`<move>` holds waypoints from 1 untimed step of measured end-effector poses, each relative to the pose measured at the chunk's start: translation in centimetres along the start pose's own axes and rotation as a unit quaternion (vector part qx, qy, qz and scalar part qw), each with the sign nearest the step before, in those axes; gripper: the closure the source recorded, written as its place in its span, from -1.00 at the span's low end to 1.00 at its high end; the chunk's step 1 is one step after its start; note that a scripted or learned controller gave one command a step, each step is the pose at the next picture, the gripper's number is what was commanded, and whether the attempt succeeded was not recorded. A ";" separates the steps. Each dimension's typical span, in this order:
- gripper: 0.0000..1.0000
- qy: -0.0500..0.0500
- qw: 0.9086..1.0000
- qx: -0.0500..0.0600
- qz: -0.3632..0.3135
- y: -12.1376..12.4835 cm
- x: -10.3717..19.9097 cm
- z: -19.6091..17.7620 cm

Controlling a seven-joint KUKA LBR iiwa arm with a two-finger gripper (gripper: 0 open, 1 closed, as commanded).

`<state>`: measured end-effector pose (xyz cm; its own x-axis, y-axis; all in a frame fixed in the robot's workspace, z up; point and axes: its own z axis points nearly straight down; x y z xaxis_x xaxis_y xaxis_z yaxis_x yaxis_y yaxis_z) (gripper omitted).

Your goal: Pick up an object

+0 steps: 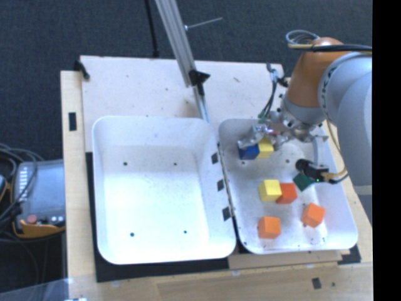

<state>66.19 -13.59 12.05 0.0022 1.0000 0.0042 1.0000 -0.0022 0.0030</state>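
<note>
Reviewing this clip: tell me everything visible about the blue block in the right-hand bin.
The blue block is a small cube, solid dark blue, matte, likely foam or painted wood. It sits in the far part of the right bin, near its left wall, apparently resting on the floor. A yellow block lies against its right side. The gripper is directly above it; whether the fingers touch it cannot be told.

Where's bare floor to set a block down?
Left bin: whole floor bare. Right bin: a free strip along its left wall. Crowded around yellow cube, red cube, orange cubes and under the gripper.
</note>
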 end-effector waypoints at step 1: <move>-1.00 -0.004 1.000 -0.008 -0.001 0.5 -0.2 -0.3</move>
<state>66.68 -13.75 12.31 -0.0001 1.0000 -0.0029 0.9998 0.0002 0.0196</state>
